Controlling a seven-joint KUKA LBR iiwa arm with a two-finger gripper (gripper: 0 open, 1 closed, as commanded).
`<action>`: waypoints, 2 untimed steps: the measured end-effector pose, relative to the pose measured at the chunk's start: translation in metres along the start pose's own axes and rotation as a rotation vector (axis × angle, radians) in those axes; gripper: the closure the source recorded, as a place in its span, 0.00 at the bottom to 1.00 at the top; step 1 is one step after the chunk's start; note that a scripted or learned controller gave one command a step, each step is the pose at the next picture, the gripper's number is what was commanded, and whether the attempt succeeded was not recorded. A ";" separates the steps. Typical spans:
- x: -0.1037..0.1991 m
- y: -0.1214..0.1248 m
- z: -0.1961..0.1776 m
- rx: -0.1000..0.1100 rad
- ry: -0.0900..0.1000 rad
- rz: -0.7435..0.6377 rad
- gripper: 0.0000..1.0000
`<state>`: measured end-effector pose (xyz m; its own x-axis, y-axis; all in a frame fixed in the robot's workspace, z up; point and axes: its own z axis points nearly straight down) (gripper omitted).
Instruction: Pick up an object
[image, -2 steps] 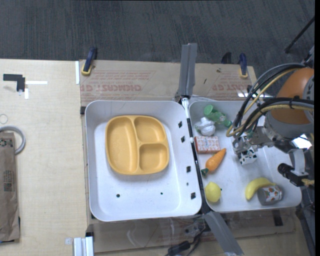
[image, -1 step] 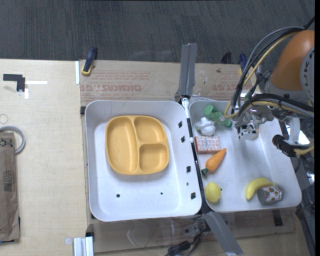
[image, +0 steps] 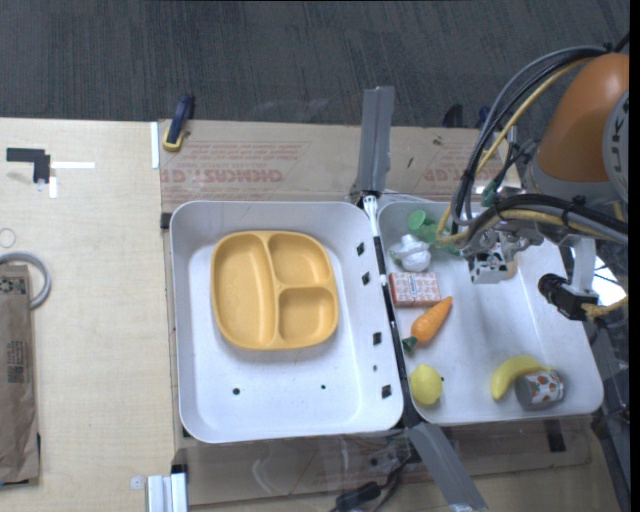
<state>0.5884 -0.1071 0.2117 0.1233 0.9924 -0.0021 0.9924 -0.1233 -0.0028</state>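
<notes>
A: Since the gripper (image: 492, 262) hangs over the right bin's (image: 560, 400) far end amid its own cables, whether it is released or clenched I cannot tell. Nothing is seen held.

B: Risks?

A: My read: the white lump (image: 410, 253) and green piece (image: 425, 222) lie touching in the corner against the wall. A descent there could snag both, or skid off the rim. The carrot (image: 432, 320) leans on the box (image: 414, 288); lifting one may drag the other.

B: Count, largest down?

A: Two bins; the left bin (image: 200, 390) has one yellow plate (image: 274, 290). Right bin: one box, one carrot, one banana (image: 513, 375), one spotted block (image: 541, 388) touching it, one lemon (image: 426, 384), one white lump, one green piece. Any serves as target.
</notes>
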 end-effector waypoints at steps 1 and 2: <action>-0.001 0.000 -0.008 0.003 -0.003 -0.002 1.00; 0.010 0.035 0.008 0.000 -0.002 0.009 1.00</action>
<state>0.6244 -0.1020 0.2035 0.1321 0.9912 -0.0037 0.9912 -0.1321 -0.0023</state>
